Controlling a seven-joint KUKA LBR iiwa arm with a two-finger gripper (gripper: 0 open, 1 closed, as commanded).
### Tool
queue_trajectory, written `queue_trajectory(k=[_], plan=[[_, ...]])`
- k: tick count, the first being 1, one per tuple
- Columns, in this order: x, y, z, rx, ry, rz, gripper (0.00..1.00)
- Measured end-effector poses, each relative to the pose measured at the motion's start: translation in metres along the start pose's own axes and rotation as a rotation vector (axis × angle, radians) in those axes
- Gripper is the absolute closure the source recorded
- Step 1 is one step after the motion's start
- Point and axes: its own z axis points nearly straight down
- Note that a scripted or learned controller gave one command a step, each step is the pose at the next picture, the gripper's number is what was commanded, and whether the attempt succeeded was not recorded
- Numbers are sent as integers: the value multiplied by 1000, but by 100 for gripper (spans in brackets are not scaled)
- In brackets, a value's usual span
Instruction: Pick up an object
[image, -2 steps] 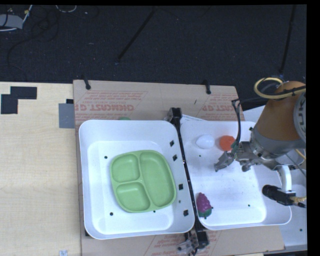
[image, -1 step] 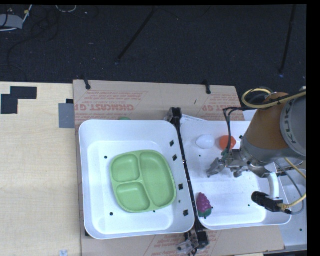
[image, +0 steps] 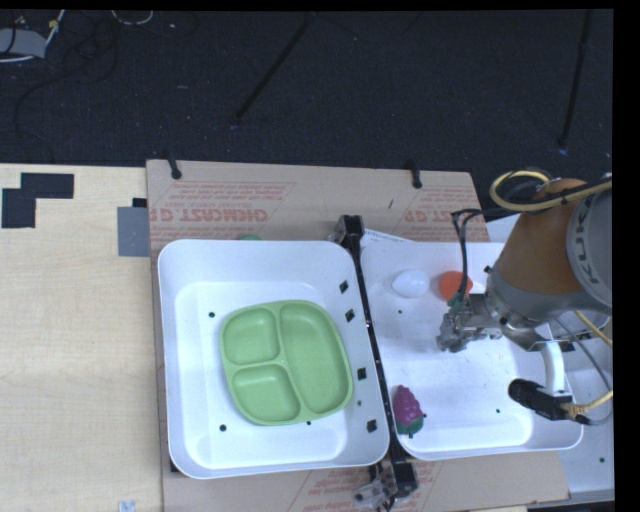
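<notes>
In the right bin (image: 470, 420) lie a white egg-shaped object (image: 409, 284) near the back, an orange ball (image: 449, 284) just right of it, and a purple bunch of grapes with a green stalk (image: 407, 410) at the front left corner. My gripper (image: 455, 335) hangs low over the middle of the right bin, just below and in front of the orange ball. Nothing shows between its tips.
The left bin (image: 190, 300) holds a green three-compartment plate (image: 285, 362). A black divider (image: 362, 330) runs between the bins. The arm's grey and orange wrist (image: 545, 255) covers the right bin's far right side, with cables (image: 545, 395) beside it.
</notes>
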Motion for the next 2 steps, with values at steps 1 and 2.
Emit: queue_trajectory(k=[1,2], plan=[[2,0,-42,-6,-2,-8,100],[2,0,-87,-7,-2,-7,100]])
